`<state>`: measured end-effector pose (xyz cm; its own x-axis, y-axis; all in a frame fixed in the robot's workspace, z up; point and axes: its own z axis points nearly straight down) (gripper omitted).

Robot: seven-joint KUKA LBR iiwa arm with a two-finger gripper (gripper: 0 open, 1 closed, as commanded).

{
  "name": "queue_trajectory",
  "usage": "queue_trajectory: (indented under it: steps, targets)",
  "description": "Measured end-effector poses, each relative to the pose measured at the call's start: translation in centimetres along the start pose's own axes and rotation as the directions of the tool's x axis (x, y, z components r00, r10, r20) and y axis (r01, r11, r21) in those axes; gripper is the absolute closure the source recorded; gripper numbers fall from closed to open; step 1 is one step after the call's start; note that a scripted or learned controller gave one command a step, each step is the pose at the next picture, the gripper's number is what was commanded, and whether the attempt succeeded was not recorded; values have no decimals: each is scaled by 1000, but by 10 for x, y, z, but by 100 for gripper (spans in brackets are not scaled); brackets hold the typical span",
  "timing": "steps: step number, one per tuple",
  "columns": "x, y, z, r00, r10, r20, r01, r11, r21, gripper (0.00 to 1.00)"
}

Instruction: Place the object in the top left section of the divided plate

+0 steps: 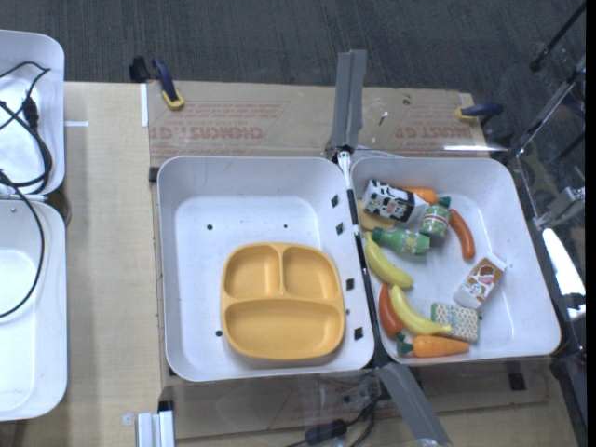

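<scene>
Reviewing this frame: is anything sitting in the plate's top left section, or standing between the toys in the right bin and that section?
Nothing sits in the top left section of the yellow divided plate. Between it and the toys, such as the banana, stand the two bins' adjoining walls, which a carried toy must clear.

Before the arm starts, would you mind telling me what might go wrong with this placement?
The toy foods in the right bin lie crowded and touching: grabbing one banana may drag the green bottle along. The top left section of the divided plate is small, with a low ridge, so a dropped item could land in a neighbouring section.
</scene>
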<state>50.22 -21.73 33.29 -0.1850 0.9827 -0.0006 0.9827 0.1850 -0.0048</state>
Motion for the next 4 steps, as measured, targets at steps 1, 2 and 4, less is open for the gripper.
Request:
queue_trajectory:
  steps: [1,2,4]
  targets:
    - [-1,2,-5,1000,-3,1,3,1000,5,100]
    - [-1,-24,71,929,369,-2,-369,929,4,100]
    - [47,-13,-105,691,723,4,-723,691,4,100]
